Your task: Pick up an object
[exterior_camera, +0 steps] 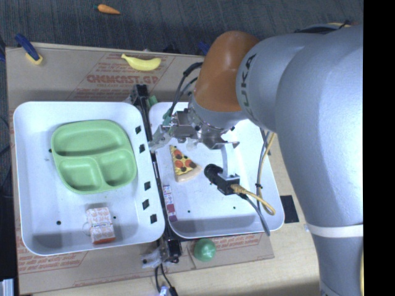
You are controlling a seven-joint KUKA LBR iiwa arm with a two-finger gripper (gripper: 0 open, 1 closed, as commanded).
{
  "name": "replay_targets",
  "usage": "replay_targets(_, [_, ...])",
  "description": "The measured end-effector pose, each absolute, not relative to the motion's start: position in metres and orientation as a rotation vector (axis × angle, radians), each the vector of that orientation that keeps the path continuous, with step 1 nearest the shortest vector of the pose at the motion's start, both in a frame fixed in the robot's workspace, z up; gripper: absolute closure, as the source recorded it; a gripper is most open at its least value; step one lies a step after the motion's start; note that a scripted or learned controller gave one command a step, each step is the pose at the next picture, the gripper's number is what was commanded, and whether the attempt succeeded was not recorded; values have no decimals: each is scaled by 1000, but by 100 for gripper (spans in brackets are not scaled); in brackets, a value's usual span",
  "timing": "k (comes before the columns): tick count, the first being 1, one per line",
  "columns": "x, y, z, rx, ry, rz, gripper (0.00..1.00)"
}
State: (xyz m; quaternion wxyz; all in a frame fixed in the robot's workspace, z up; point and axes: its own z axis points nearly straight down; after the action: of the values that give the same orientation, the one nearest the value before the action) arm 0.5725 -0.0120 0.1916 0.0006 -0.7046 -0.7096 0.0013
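Camera view puts us above two white bins, with the arm [296, 103] reaching in from the right and its wrist low over the right bin [247, 217]. The jaws [174, 130] sit at the upper left corner of that bin, but cables and the wrist housing crowd them, and we cannot tell how wide they stand or whether anything is caught in them. The likeliest target, by our reading, is the pizza slice [184, 163], which lies flat on the bin floor just below the jaws and apart from them. So we judge the pick not yet made: the approach looks mostly done, and the closing, the grip and the lift are all left. Other candidates lie further off: a small packet [100, 224] and a green tray [94, 155] in the left bin [28, 184], well to the left of the jaws. A banana [141, 61] rests on the tabletop [290, 258] above them, and a green ball [204, 250] on it far below.
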Motion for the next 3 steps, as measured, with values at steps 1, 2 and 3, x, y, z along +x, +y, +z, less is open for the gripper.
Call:
replay_targets(1, [540, 39, 324, -2213, -2230, -1, 0])
replay_targets(2, [592, 51, 375, -2214, -2228, 1, 0])
replay_targets(3, [610, 1, 331, -2216, -2224, 6, 0])
